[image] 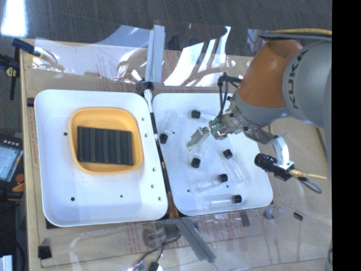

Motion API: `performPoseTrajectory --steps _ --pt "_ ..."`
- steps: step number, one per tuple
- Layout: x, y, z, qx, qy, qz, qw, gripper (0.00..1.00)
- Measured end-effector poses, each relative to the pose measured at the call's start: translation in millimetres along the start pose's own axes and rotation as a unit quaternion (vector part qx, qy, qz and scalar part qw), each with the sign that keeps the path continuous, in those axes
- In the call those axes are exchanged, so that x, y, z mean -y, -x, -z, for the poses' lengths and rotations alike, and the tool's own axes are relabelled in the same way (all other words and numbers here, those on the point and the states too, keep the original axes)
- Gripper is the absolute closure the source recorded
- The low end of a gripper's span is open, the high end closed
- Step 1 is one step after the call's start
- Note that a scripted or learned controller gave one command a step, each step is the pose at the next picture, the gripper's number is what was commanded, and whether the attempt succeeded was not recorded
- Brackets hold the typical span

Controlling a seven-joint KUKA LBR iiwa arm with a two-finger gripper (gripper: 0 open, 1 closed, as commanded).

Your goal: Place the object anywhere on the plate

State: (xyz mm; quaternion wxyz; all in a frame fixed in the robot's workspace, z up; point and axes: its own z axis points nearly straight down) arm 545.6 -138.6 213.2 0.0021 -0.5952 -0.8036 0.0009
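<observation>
End effector [198, 137] in right bin [256, 193], state indiscernible. Clear vials [217, 180] lie below it, long axes near horizontal; yellow plate [104, 117] far left.

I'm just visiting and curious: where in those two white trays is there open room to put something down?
The left bin has bare white floor all around the yellow plate, widest below it. The right bin is crowded: clear vials with black caps scatter across it, under the gripper. Its lower-left corner looks freest.

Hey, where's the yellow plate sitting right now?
The yellow plate lies in the left white bin, toward its upper middle, across the divider from the right bin where the gripper is among small clear vials.
</observation>
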Motion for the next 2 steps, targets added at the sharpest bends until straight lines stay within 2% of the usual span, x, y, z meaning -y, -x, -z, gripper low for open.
performPoseTrajectory --steps 1,2 --pt "-23 -68 8 0.000 -0.001 0.071 0.9975 0.00" --pt "-57 -107 -22 -0.001 -0.002 0.113 0.9936 0.00"
